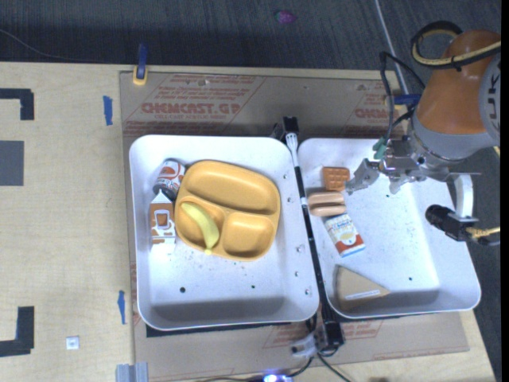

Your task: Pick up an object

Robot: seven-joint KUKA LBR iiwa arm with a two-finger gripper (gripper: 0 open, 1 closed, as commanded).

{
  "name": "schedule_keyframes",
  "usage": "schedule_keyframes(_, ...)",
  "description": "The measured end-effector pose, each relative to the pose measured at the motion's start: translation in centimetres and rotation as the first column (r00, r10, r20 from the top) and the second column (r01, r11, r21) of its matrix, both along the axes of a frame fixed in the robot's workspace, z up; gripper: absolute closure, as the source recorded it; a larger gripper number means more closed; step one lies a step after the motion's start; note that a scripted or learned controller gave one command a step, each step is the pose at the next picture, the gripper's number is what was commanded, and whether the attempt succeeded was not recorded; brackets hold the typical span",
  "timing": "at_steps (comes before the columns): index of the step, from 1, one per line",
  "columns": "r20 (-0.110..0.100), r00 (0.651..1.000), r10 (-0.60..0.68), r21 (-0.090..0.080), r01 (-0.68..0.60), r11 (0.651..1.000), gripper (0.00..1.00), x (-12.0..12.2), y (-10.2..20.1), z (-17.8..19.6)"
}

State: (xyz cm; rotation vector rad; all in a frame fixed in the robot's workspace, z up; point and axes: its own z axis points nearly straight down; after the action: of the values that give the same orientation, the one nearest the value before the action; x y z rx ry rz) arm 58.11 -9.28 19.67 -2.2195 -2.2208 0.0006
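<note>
Drop open gripper [380, 171] straight over waffle [335, 177], upper middle of right bin [445, 293], clear of hot dog [325, 204].

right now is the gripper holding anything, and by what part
Nothing is held. The gripper hangs open over the right bin, beside the waffle, with nothing between its fingers.

The desk [56, 237] is pale wood, with a brown printed cardboard sheet [238, 102] lying on it. Black tape marks [16, 106] sit on the desk well left of the sheet, and blue tape bits [107, 110] just beside the sheet's left edge. A dark carpet floor [199, 14] lies beyond the sheet's far edge.
</note>
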Motion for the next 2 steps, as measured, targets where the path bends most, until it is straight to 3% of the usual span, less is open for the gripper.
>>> schedule_keyframes(1,0.010,1.000,-0.002,-0.002,0.002,1.000,0.00,-3.7,-1.3,-9.9)
schedule_keyframes(2,0.021,1.000,-0.001,-0.003,0.001,1.000,0.00,-7.3,-1.6,-10.6)
